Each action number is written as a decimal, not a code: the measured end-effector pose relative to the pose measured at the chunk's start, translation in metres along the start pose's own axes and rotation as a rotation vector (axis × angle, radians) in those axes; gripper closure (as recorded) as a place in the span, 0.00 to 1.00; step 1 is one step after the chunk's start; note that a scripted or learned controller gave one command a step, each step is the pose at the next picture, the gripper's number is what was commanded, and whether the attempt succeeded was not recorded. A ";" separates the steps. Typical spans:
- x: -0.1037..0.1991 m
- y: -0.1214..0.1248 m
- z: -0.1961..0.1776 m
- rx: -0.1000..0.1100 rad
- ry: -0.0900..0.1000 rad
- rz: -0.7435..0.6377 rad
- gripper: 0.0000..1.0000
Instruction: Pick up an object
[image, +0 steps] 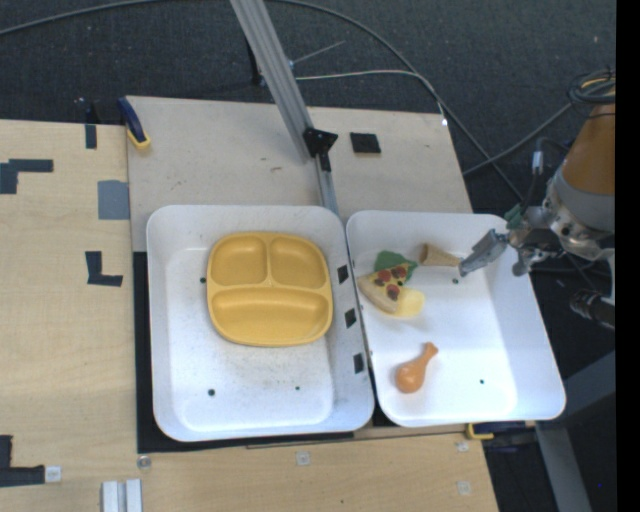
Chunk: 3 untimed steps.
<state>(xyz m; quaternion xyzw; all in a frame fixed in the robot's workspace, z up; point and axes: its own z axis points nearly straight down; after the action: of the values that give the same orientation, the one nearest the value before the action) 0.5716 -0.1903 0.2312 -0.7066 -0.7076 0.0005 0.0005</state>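
In the right bin (520, 390) lie three toy foods. A pizza slice (392, 288) with green and red toppings sits at the upper left, and a small tan wedge (436, 255) lies just right of it. An orange-tan chicken drumstick (414, 369) rests near the bin's middle. My gripper (491, 268) hangs over the bin's upper right part, open, its fingers spread with nothing between them. Its left fingertip (466, 266) is a little right of the tan wedge, apart from it.
The left bin (180, 400) holds a yellow divided plate (269, 288). A metal pole (280, 75) slants down to the bins' shared back edge. Cables cross the dark floor behind. The arm's grey and orange body (588, 170) stands past the right bin's right rim.
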 end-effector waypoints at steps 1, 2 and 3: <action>-0.004 -0.007 0.061 0.006 0.001 0.001 0.00; -0.007 -0.017 0.120 0.005 0.001 0.001 0.00; -0.008 -0.016 0.146 -0.002 -0.002 0.000 0.00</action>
<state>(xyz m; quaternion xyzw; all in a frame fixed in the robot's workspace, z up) 0.5554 -0.1979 0.0856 -0.7067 -0.7075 0.0005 -0.0009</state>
